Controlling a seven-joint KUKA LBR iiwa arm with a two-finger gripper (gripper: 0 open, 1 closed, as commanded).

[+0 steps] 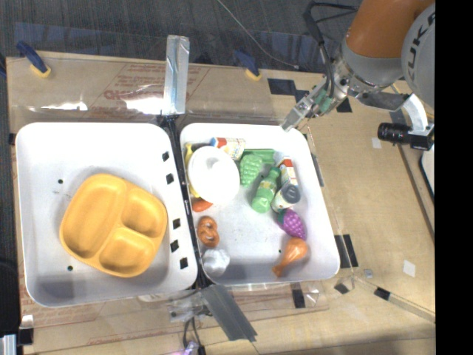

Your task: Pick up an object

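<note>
A yellow sectioned tray [112, 224] lay in the left white bin [33, 154]. Cardboard sheeting [222, 83] covered the table [384, 220], with 2 blue clips [33, 58] at its far edge.

Bright even overhead light, glare on the silver tape strip [177, 76]; soft shadows, slightly soft focus

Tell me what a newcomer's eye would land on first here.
The big yellow divided plate lying alone in the left bin stands out most. Next comes the right bin, crowded with small toys around a white round lid. Above its far right corner hangs the gripper on the grey and orange arm.
</note>
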